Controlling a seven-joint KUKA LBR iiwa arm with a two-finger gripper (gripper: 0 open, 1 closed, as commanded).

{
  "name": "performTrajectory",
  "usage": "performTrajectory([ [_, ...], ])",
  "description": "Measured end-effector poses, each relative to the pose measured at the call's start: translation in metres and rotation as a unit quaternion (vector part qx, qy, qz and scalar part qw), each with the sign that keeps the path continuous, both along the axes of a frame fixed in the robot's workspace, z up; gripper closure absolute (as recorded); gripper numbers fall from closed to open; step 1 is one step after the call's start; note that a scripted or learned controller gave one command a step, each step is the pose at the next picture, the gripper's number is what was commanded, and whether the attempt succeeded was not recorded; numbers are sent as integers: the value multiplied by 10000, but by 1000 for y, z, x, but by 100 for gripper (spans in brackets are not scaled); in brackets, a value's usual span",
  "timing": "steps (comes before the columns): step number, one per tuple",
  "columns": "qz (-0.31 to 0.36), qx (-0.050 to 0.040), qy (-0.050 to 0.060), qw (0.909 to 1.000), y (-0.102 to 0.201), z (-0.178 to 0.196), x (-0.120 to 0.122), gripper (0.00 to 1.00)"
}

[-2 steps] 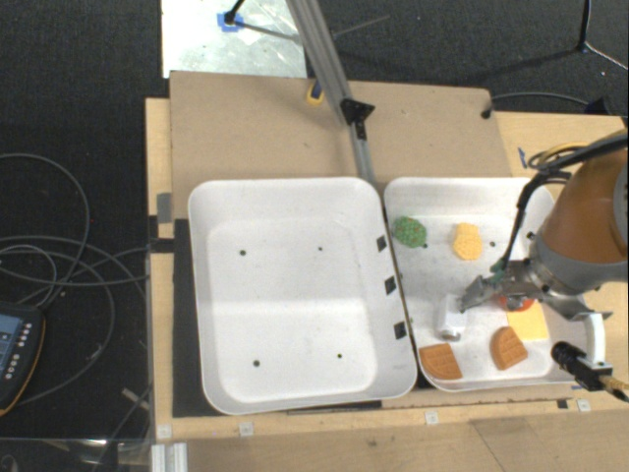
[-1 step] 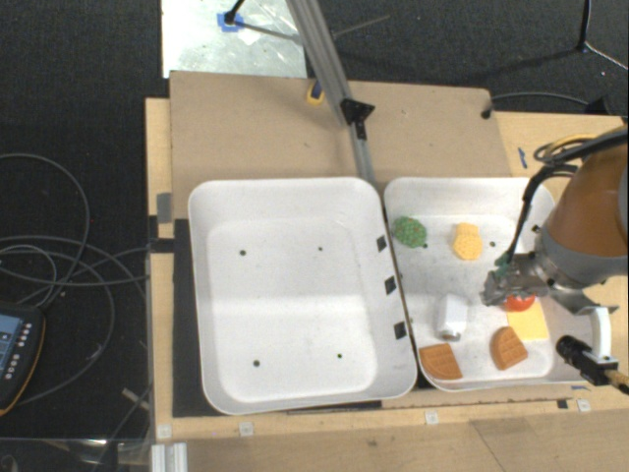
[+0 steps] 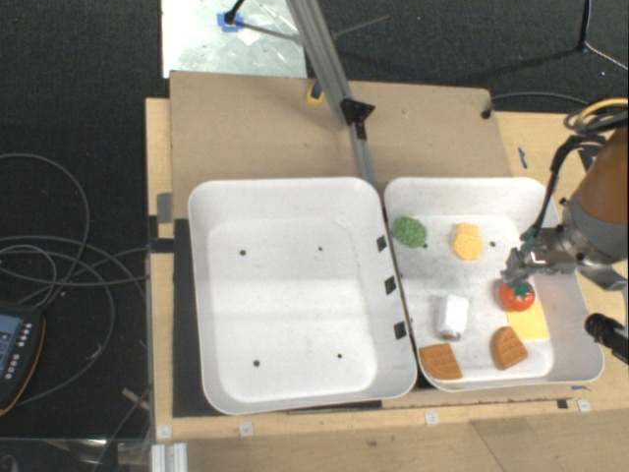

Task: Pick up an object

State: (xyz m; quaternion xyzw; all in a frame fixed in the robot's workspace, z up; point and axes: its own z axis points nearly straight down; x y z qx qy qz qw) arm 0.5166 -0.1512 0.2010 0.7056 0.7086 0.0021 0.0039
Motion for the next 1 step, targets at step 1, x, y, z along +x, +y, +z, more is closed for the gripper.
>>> performTrajectory([
  [1,2,6,15,10000,0,28,2,100],
])
